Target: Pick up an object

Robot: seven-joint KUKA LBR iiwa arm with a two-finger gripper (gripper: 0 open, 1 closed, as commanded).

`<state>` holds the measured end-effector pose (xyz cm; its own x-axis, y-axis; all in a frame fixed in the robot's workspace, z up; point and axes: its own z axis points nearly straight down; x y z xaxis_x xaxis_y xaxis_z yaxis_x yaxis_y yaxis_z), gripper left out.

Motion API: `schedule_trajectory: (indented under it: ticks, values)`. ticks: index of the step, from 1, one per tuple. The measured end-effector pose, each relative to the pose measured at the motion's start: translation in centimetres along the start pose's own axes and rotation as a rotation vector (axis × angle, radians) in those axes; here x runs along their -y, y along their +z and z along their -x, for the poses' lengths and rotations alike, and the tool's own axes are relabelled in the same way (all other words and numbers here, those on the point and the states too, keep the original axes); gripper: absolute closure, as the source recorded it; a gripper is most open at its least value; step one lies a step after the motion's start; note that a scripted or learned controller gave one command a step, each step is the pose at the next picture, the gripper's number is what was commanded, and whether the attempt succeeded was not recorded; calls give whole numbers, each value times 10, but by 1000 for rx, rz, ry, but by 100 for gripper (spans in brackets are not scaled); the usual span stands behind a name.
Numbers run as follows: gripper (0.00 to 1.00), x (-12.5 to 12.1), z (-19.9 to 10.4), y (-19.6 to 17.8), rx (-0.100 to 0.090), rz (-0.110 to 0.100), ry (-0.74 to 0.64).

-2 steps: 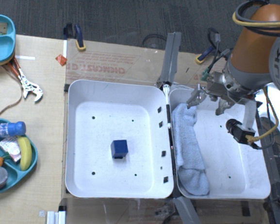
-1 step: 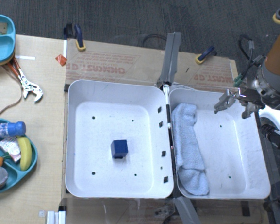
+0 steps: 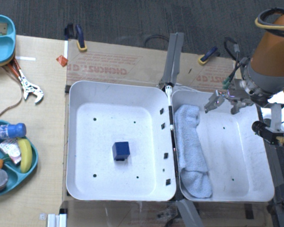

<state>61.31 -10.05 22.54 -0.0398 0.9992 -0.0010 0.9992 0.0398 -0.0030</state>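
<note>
- Nearest the camera, low in the left bin (image 3: 77, 179), sits the blue cube (image 3: 121, 150); alone on the white floor, well apart from every wall; that looks the cleanest pick on offer, with room on all sides for the fingers to come down
- Beside it in the right bin (image 3: 253, 194), the pale blue towel (image 3: 192, 154) lies in a long rumpled strip along the left wall, running from the near end toward the far end; soft and loose, so a pinch there would want to land on a raised fold rather than a flat patch
- To do this step well, I'd say: choose one target, line up squarely above it, keep the fingers spread wide until they straddle it, and only then close; for the cube, set the fingers across two opposite flat faces; for the towel, aim at the thick bunch at its near end
- Farther back, the end effector (image 3: 225, 101) hangs over the far part of the right bin, just beyond the towel's far end; its two fingers look parted, a clear gap between them, nothing caught in that gap; it appears to be touching neither towel nor bin, and the cube is well away across the divider
- Behind it the arm (image 3: 276, 43), orange band showing, reaches in from the right
</note>
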Motion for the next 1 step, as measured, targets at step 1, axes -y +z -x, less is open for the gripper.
schedule_trajectory:
  ticks: [1]
  values:
    - [0, 40, 48, 3, -1, 0, 259]
